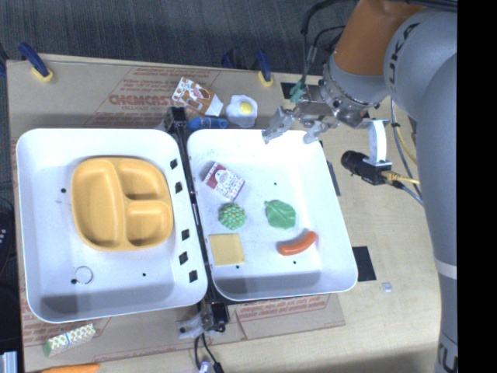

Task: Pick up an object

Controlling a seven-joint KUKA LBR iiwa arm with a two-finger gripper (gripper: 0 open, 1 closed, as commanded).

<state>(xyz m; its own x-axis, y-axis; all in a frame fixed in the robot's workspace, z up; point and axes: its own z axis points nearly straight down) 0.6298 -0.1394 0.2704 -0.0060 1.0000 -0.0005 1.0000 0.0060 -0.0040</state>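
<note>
Bins sit side by side on the bench. The left bin point(31, 208) holds a yellow divided tray point(123, 202) and, near its lower-left corner, a small clear ring point(83, 274). The right bin point(330, 231) holds the pickable things: a red-and-white packet point(224, 181), a green knobbly ball point(231, 217), a yellow square slice point(226, 249), a green leaf point(280, 213) and an orange sausage point(297, 243) — its long axis runs from about eight o'clock up to two o'clock.

The gripper point(291, 129) hangs over the right bin's top rim, its two fingers spread apart with nothing between them. From it every candidate lies toward six or seven o'clock: the leaf is almost straight down at six, the packet nearest at about eight, the sausage farther at six. My judgement is that the coming move is a reach down and inward into the bin.

Red print on the cardboard point(140, 99) under the bins is too blurred to read with confidence. The packet's label cannot be read either. A small snack bag point(189, 94) and a white-and-yellow piece point(242, 109) lie outside, at the bins' twelve o'clock.
</note>
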